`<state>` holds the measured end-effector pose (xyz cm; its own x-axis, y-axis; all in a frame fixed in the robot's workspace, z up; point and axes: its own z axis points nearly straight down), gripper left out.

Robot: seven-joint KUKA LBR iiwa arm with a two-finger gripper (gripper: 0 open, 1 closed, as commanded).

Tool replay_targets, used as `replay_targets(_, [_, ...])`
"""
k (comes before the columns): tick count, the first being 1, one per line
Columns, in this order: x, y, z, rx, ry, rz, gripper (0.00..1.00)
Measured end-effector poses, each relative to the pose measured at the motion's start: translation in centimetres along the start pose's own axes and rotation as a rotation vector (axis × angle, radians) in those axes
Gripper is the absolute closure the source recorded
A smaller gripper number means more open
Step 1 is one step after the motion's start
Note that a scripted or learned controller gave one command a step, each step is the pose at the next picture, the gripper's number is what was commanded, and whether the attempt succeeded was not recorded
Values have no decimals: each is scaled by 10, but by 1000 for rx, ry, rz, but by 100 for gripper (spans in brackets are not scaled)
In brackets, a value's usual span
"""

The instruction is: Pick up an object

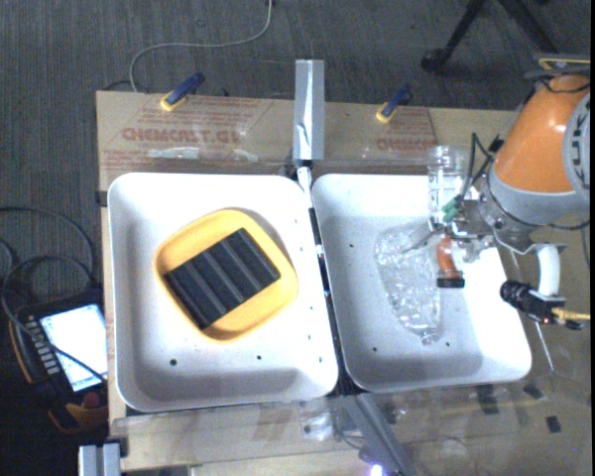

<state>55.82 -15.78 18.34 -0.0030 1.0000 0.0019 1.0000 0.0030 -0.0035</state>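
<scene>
Two white bins (139,365): ribbed yellow-black oblong (228,281); crinkled clear plastic (412,286)

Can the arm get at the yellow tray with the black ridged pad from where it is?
Probably yes. The yellow tray lies alone in the left bin, open from above. The pincer sits over the right bin, beside clear crumpled plastic, so the arm must cross the divider.

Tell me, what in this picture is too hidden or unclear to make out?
- Camera view: the gripper is small and dark, so its grasp stays unclear.
- The clear crinkled plastic object in the right white bin is see-through; its outline blurs.
- The grey arm with orange band is cut off by the right edge.
- The yellow tray with black ribbed insert hides the left bin floor beneath.
</scene>
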Motion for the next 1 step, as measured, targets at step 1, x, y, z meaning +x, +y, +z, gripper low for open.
replay_targets(1, [-35, 44, 87, -8, -4, 30, 0])
